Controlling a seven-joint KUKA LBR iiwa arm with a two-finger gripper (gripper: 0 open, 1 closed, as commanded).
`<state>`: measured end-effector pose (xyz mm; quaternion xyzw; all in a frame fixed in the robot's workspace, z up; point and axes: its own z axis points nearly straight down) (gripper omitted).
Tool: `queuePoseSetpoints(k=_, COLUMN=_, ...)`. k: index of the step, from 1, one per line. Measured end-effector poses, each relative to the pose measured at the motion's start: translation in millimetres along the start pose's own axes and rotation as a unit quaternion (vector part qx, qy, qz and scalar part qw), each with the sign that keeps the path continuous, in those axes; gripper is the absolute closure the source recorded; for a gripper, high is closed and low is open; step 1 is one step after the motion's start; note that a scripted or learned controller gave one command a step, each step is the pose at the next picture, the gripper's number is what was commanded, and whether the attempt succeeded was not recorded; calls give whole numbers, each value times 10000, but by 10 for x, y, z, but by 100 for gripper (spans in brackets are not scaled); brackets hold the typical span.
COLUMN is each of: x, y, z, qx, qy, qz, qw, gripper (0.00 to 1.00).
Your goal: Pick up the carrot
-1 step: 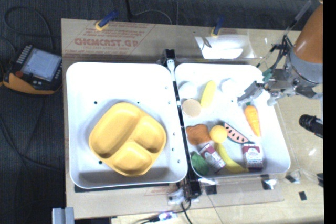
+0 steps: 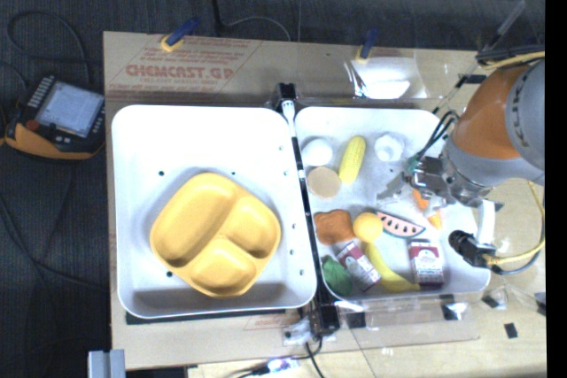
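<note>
The carrot (image 2: 423,201) is a small orange piece near the right wall of the right bin (image 2: 416,116). Only bits of it show, just below the gripper's metal end. The gripper (image 2: 415,184) hangs low over the right side of that bin, directly above the carrot and covering most of it. The grey arm with its orange band (image 2: 493,121) reaches in from the right.
The right bin also holds a corn cob (image 2: 353,158), two white round pieces (image 2: 317,153), a tan disc (image 2: 324,182), a lemon (image 2: 367,227), a watermelon slice (image 2: 400,226), a banana (image 2: 387,271) and a red box (image 2: 427,262). A yellow divided plate (image 2: 215,233) lies in the left bin (image 2: 133,128).
</note>
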<state>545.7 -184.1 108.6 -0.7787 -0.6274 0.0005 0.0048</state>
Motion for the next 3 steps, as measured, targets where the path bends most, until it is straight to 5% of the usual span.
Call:
queuePoseSetpoints(k=1, x=-75, y=271, z=132, qx=-22, qy=93, qz=269, qw=9996, gripper=0)
queuePoseSetpoints(k=2, x=-155, y=280, z=33, qx=-99, qy=-19, qz=279, qw=9996, gripper=100)
queuePoseSetpoints(k=3, x=-152, y=277, z=-59, qx=-92, qy=-18, qz=276, qw=9996, gripper=100)
